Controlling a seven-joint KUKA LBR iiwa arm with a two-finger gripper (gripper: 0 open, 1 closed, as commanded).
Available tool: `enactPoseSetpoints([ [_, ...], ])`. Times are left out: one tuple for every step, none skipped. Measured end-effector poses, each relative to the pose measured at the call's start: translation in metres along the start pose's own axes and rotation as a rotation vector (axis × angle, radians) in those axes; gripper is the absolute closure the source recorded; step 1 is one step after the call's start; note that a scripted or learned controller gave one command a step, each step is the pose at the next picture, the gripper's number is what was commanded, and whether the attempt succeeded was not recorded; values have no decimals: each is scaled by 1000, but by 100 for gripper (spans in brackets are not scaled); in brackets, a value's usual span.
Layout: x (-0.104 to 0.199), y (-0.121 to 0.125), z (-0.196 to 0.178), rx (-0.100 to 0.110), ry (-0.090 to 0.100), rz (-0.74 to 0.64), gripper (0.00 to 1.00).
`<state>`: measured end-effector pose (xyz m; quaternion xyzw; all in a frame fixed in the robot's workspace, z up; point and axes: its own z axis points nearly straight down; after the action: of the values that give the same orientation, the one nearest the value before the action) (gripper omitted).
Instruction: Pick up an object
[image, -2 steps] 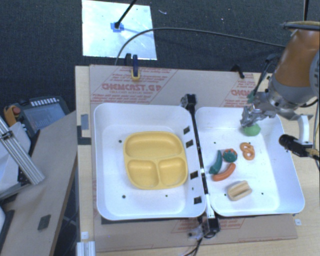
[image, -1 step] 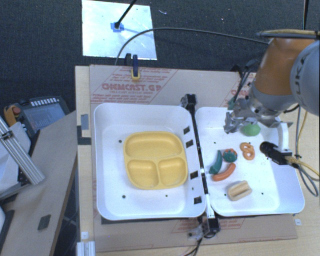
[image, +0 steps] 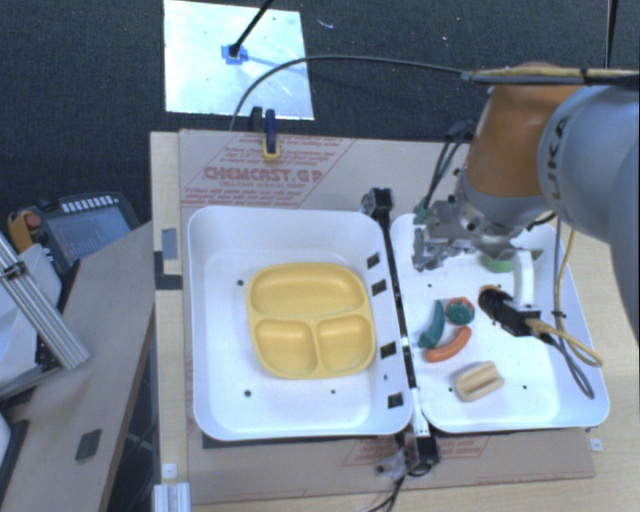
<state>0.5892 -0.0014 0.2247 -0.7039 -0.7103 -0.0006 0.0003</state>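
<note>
1. We see small toy foods scattered loose in the right bin (image: 560, 405), any one ready for picking: a green pod (image: 433, 323), an orange sausage (image: 448, 344), a tan bun (image: 477, 380) and a red-and-green piece (image: 460, 309).
2. Our gripper (image: 430, 250) hangs over that bin's upper left part, just above the cluster, touching none of them. We judge it is placed to descend; whether the jaws are released or clenched we cannot tell.
3. The left bin (image: 215, 300) holds a yellow divided tray (image: 305, 318), apart from the reach.
</note>
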Motion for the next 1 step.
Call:
enactPoseSetpoints([
  [47,-15,9,1,0,1,100],
])
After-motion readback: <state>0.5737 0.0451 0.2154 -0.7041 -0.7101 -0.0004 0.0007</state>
